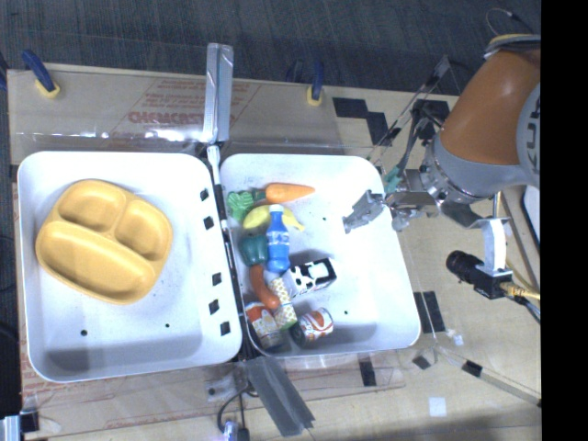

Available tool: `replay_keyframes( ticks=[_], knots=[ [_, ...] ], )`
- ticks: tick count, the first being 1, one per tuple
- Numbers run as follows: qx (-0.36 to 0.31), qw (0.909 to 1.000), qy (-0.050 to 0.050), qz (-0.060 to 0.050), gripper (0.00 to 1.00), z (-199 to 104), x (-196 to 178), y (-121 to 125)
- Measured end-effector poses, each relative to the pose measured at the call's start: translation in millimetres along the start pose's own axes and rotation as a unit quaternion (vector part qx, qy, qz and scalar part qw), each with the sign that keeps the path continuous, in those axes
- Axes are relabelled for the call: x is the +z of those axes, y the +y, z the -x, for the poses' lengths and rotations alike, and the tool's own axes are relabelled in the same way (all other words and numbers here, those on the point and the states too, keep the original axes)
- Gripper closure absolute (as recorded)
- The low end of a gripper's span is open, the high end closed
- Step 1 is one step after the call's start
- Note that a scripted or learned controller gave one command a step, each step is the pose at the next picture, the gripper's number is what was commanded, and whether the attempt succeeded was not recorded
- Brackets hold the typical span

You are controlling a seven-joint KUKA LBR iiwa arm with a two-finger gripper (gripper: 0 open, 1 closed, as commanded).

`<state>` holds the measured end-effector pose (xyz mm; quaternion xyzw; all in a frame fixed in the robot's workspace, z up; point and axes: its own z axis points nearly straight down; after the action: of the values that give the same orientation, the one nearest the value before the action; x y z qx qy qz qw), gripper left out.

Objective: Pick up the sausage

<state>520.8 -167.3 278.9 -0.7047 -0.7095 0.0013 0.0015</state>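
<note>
We see two shallow white bins with smooth, rounded plastic walls sitting side by side on a pale bench (110, 99). The left bin (55, 356) carries a glossy yellow divided tray (103, 239), a rounded slab with three soft lobes. The right bin (367, 310) holds a heap of small toy foods crowded against its left wall. At the top of the heap lies an orange carrot (288, 191), smooth and tapered, next to a knobbly green vegetable (241, 204) and a yellow piece (257, 217). A blue and white bottle (277, 243) stands out in the middle, and a black and white carton (310, 275) lies just to its right. The sausage (264, 289) is a reddish orange rod in the lower half of the heap, partly covered by the bottle, so we make out only a short stretch of it. Below it sit a small printed box (269, 322) and a round can (315, 324), their labels too small to read. The gripper (360, 212) hangs over the bin's open right part, well apart from the heap; we cannot tell how it is set, as it reads only as a grey metallic blur. The grey arm with its orange band (487, 90) is cut off on the right.
</note>
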Motion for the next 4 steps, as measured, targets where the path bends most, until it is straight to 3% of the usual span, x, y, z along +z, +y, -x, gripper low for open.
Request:
replay_keyframes(
  ticks=[1, 2, 3, 4],
  knots=[
    [-0.173, 0.9850, 0.000, 0.000, 0.00, -39, 121, -8],
    [-0.259, 0.9659, -0.001, 0.003, 0.00, -70, 182, -6],
    [-0.261, 0.9653, -0.001, 0.003, 1.00, -70, 172, -6],
    [-0.261, 0.9653, -0.001, 0.003, 0.00, -70, 172, -6]
  ],
)
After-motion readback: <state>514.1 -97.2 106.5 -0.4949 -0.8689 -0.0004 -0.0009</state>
